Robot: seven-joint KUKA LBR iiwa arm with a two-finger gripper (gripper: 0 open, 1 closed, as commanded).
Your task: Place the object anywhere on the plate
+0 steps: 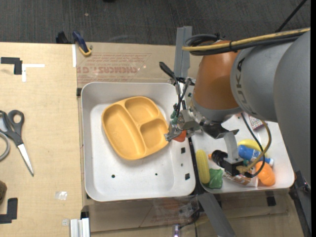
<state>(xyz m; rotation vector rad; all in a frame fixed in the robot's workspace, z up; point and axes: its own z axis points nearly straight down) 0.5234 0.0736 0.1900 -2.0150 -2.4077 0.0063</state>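
A yellow-orange plate (133, 126) with three compartments lies tilted in the left white bin (98, 181). My gripper (175, 133) hangs at the plate's right rim, over the wall between the two bins. A small red object (181, 136) is pinched at its fingertips, partly hidden by the gripper body. The grey arm with its orange band reaches in from the upper right and covers much of the right bin.
The right bin (284, 147) holds a yellow corn cob (202, 165), a green piece (216, 178), an orange fruit (267, 175) and a blue and yellow item (249, 150). Scissors (17, 137) lie on the wooden bench to the left.
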